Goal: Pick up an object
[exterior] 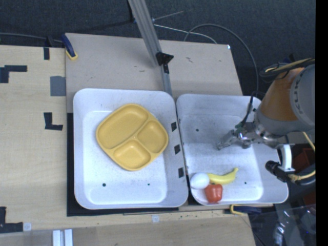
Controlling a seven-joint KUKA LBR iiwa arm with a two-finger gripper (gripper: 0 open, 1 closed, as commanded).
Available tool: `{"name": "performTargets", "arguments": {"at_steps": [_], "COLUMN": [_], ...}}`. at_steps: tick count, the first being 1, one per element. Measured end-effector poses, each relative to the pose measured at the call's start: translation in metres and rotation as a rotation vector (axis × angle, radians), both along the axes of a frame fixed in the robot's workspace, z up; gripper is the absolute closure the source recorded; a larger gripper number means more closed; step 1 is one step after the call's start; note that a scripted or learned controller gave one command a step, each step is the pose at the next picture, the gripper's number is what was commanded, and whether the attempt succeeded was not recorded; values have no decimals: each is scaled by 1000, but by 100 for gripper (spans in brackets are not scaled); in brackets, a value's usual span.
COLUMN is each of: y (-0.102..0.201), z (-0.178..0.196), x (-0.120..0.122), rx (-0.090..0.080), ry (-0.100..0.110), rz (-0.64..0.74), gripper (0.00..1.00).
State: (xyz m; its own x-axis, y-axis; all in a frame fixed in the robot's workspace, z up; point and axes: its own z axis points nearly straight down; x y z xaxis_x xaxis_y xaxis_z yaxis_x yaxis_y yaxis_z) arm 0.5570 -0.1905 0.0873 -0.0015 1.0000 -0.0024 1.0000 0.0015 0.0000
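Two white bins sat side by side on the bench, the left bin bearing a yellow tray with three compartments, tilted on the bin's floor. The arm reached in from 3 o'clock over the right bin, its gripper hanging above the bin's bare middle; whether it was released or clenched could not be told, and nothing showed between its tips. Three small things lay clustered at the right bin's 7 o'clock corner: a banana, a white egg touching the banana's left end, and a red pepper just below both. From the gripper the banana lay at 6 o'clock, near but apart, with the egg and pepper a little farther toward 7 o'clock. A grey pole slanted across the bench at 12 o'clock.
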Motion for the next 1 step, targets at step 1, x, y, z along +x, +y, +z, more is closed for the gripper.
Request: {"name": "performTargets", "arguments": {"at_steps": [1], "y": [1], "z": [12], "x": [0], "rx": [2], "ry": [0], "rz": [1], "gripper": [100]}}
